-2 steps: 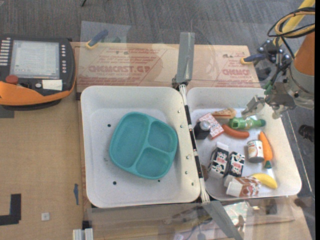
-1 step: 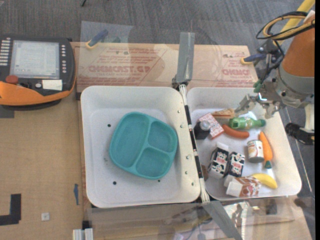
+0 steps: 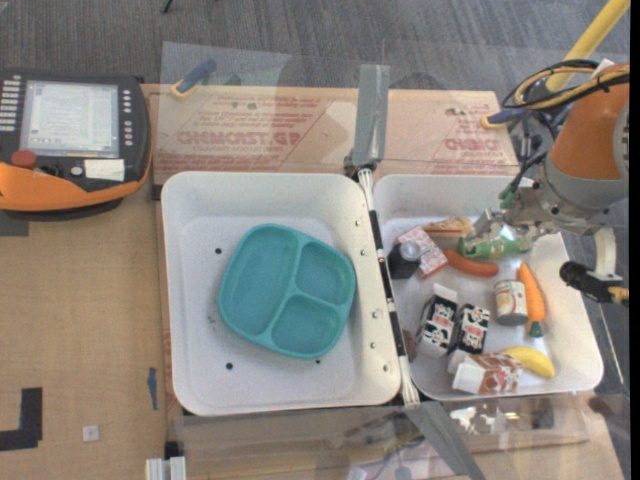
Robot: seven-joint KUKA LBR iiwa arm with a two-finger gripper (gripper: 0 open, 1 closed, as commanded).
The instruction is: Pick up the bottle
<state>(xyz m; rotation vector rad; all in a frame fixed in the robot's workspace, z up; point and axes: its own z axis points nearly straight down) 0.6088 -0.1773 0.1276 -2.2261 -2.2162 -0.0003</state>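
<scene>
A green see-through bottle (image 3: 504, 239) lies near the back of the right bin (image 3: 585, 363), just above a red-orange pepper (image 3: 470, 264). My gripper (image 3: 497, 226) sits directly over the bottle and touches or nearly touches its top. The grey wrist with the orange band (image 3: 590, 148) reaches in from the right and hides part of the bottle. I cannot make out whether the bottle is gripped.
The right bin is crowded: a red-white packet (image 3: 422, 248), a carrot (image 3: 533, 293), a small can (image 3: 510, 301), a banana (image 3: 530, 361) and two black-white cartons (image 3: 455, 326). A teal divided plate (image 3: 287, 290) lies in the left bin (image 3: 190, 368). A teach pendant (image 3: 70, 138) rests at far left.
</scene>
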